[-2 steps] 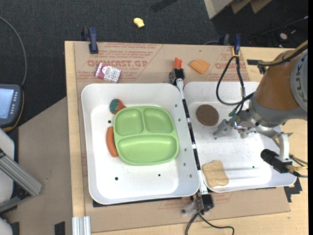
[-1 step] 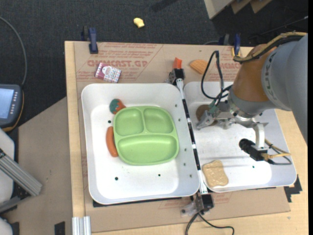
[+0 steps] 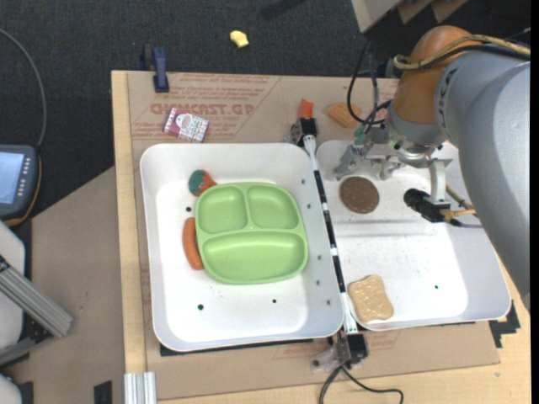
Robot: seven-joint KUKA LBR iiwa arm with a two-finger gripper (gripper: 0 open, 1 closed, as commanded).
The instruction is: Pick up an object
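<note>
Round brown cookie-like disc [image 3: 360, 195], seemingly flat, in right bin's [image 3: 421, 297] far-left part.

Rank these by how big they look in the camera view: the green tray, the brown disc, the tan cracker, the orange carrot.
1. Green tray, by far the largest.
2. Tan cracker.
3. Brown disc, close to the cracker, so that order is unsure.
4. Orange carrot, partly hidden by the tray.

Both white bins [image 3: 168, 251] look like smooth plastic with a slight sheen. Green divided plate [image 3: 250, 231]: smooth matt plastic. Counter [image 3: 244, 103]: matt brown cardboard-like sheet, printed red. Arm [image 3: 497, 124]: smooth grey casing; orange band [image 3: 425, 74] glossy. Round brown disc [image 3: 360, 195]: dull, rough. Tan piece [image 3: 371, 299]: grainy, matt.
</note>
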